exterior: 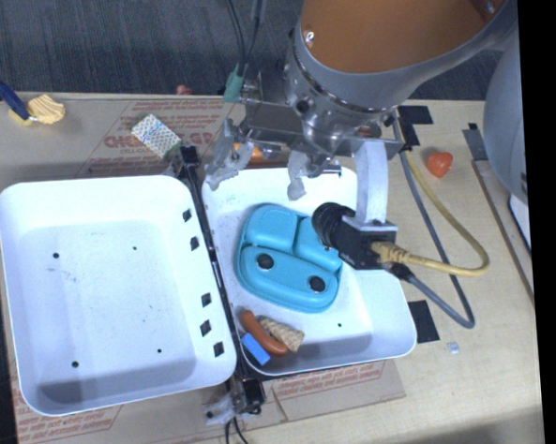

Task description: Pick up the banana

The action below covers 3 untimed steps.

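**Operator:** Report the bin contents, nearest items first.

**Technician:** Right bin [364,326], near-left corner: three small items in a cluster. An orange sausage-shaped piece [250,321] lies beside a tan cone [287,336], and a blue block [256,352] sits just beside them against the near wall. Centre of the same bin: a large blue moulded toy [288,261] with two dark holes on its near face. The left bin [103,274] stands beside it, and the two rims touch.

**Operator:** Gripper position and condition?

**Technician:** The gripper [256,175] hangs over the far wall of the right bin, beyond the blue moulded toy and not touching it. Its two metal fingers [299,182] stand apart, and no item is clamped between them.

**Operator:** Location of the banana?

**Technician:** I cannot tell with certainty. The only candidate is a pale yellow lump [48,110] outside both bins, on the cardboard [95,143] beyond the left bin's far-left corner. It touches a blue stick [7,94] and is well apart from the gripper.

**Operator:** Other items on the far side?

**Technician:** A patterned square pad [155,133] lies on the cardboard between the lump and the gripper. An orange-red piece [438,163] rests on the bench to the right of the right bin.
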### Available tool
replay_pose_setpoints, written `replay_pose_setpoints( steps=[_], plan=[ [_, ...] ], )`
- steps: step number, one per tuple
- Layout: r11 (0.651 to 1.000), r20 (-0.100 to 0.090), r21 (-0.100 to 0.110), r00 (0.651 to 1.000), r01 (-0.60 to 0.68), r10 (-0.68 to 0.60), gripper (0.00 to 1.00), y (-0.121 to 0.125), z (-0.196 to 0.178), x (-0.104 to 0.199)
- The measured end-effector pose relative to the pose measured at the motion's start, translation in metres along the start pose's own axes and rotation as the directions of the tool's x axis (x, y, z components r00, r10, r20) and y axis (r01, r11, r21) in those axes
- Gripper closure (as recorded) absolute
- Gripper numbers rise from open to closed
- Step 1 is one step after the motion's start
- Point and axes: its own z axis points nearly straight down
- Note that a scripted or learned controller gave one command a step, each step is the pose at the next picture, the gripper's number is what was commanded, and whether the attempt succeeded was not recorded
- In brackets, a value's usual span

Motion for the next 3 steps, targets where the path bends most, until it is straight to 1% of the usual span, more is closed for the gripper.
replay_pose_setpoints(
  steps=[1,2,3],
  plan=[
    [0.98,0.003,0.002,0.98,-0.201,0.201,0.0,-0.012,0.03,0.065],
    [0.997,0.0,-0.002,0.997,0.077,-0.077,0.0,0.0,0.002,0.001],
    [0.98,0.0,0.0,0.98,0.197,-0.197,0.0,-0.018,0.012,0.095]
  ],
)
